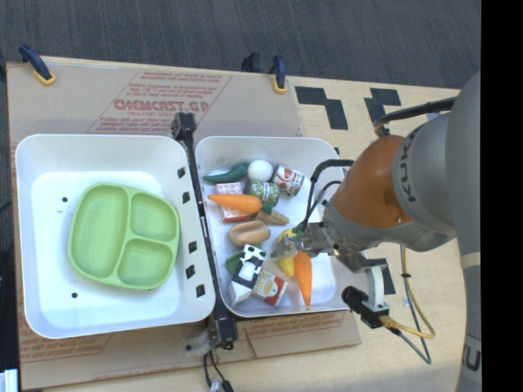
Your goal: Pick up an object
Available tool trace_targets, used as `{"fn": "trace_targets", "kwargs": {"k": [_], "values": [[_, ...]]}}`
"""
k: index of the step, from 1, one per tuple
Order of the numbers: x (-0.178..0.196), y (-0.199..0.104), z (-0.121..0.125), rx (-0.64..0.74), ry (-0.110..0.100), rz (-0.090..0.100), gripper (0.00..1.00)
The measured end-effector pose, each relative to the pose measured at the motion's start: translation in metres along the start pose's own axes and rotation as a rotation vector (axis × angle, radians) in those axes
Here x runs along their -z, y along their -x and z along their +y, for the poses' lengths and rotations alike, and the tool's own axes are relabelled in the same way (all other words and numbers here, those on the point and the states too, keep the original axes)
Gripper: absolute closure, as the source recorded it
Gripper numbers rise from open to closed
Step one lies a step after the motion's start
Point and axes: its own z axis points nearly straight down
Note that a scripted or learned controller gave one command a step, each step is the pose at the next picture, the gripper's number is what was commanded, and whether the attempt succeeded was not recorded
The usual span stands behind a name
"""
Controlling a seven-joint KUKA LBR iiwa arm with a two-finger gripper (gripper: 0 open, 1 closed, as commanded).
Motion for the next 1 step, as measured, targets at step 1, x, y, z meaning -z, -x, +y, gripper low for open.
{"fn": "trace_targets", "kwargs": {"k": [1], "values": [[0.1079, -0.0658, -0.0096, -0.006, 0.002, 0.000, 1.00]]}}
